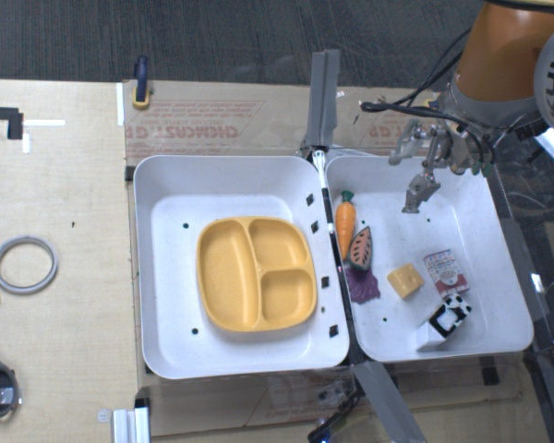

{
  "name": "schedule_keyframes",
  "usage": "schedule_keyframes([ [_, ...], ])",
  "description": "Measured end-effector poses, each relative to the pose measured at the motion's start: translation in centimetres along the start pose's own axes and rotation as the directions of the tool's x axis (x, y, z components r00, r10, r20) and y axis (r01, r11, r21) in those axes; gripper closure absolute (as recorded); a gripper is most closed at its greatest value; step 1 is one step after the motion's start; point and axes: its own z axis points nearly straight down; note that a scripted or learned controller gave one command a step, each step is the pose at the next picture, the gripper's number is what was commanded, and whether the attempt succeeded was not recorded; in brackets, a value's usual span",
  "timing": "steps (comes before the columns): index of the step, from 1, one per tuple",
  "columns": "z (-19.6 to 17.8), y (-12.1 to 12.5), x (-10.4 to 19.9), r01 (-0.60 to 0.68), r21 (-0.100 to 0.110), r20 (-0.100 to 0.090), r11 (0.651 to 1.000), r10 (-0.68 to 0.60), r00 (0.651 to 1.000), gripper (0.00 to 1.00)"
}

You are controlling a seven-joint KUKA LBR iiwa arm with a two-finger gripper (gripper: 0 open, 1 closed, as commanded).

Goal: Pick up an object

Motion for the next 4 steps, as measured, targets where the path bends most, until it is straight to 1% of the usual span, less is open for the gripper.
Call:
schedule_keyframes([
  [1,8.1,-3.2,1.9,-0.245,0.000,-0.001,0.970,0.245,0.970,0.00],
  [2,11.0,1.1,0.5,-0.557,0.001,0.000,0.831,0.557,0.831,0.00],
  [3,11.0,1.5,1.5,-0.710,0.002,-0.001,0.704,0.710,0.704,0.00],
  [4,11.0,-0.3,1.7,-0.906,0.003,0.000,0.423,0.906,0.423,0.00],
])
